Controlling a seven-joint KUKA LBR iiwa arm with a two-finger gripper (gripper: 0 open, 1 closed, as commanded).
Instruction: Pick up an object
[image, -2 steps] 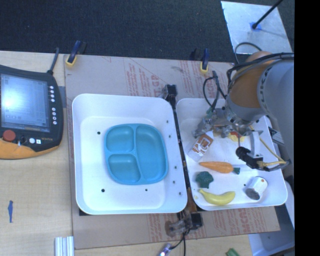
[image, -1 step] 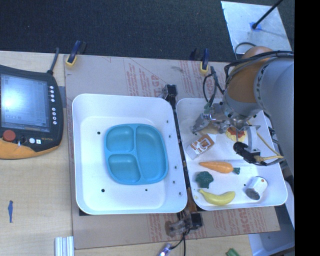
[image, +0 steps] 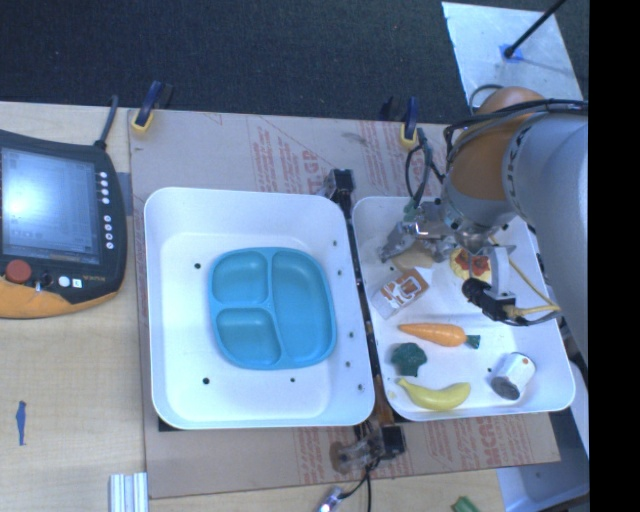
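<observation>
Banana (image: 435, 395) at right bin's (image: 548, 400) near edge, gripper (image: 420, 235) partly hidden, grip unreadable, arm (image: 545, 180) cropped

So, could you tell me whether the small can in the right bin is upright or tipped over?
Tipped over. The can lies on its side on the right bin floor, its dark round end facing the camera.

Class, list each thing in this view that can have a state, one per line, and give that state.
Blue divided plate: upright, nothing on it, in the left bin.
Carrot: lying on its side, right bin.
Banana: lying flat.
Small can: tipped over.
Handheld controller: screen lit.
</observation>
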